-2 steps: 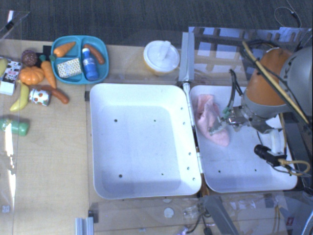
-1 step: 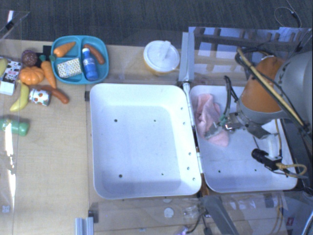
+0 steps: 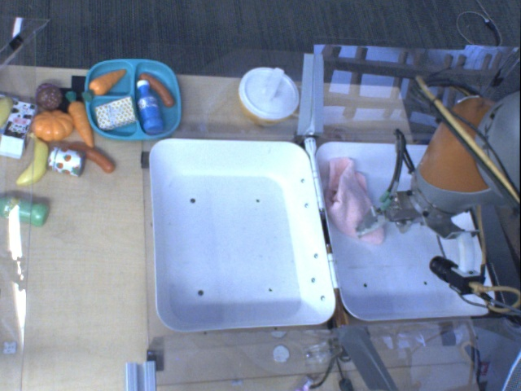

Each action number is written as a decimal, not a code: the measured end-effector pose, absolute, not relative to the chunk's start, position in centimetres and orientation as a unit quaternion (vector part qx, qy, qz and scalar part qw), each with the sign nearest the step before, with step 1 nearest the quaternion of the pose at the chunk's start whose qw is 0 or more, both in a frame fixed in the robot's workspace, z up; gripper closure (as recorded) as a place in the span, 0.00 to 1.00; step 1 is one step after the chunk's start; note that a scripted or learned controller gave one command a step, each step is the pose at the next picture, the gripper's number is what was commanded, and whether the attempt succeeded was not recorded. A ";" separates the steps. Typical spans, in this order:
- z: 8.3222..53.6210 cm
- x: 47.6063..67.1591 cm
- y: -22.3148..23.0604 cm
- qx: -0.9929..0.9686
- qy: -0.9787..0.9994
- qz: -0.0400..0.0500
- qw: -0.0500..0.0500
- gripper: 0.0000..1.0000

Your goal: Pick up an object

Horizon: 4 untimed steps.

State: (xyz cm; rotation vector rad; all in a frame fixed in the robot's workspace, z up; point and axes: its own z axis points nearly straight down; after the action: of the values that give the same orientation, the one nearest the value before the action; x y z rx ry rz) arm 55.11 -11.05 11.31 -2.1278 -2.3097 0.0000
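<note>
Bench: pale wooden surface carrying both bins; its bare stretch lies far to the left of the fingers.
Left bin: shallow white tray with rounded corners and a few small dark holes in its floor, left of the fingers, beyond the divider between the bins.
Right bin: shallow white tray of the same kind; the fingers are lowered over its upper middle.
Arm: grey body with an orange band above the wrist, reaching in from the right, behind the fingers.
Blue plate: sectioned dish holding toy foods, far up and left of the fingers.
Lidded cup: round white lid over a yellow rim, up and left of the fingers, outside the bins.
Pink cloth: soft crumpled fabric, pale pink, folded on itself, lying in the right bin against its left wall; its lower right edge reaches the fingertips.
Gripper: small metallic tip at the cloth's lower right edge, touching or just beside it; the fingers are too small and crowded to tell whether they are spread, closed, or pinching fabric.
Toy foods: loose pieces on the bench, far left of the fingers.
</note>
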 end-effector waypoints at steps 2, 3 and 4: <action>9.0 56.0 -9.2 -0.572 -0.820 -0.005 -0.008 0.00; 18.4 58.7 -8.0 -0.543 -0.840 -0.001 -0.001 0.00; 9.7 60.6 -10.4 -0.549 -0.836 -0.003 -0.005 0.00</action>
State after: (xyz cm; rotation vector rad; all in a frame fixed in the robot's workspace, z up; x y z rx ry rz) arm 60.60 -10.45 9.73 -1.7316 -2.6336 -0.0093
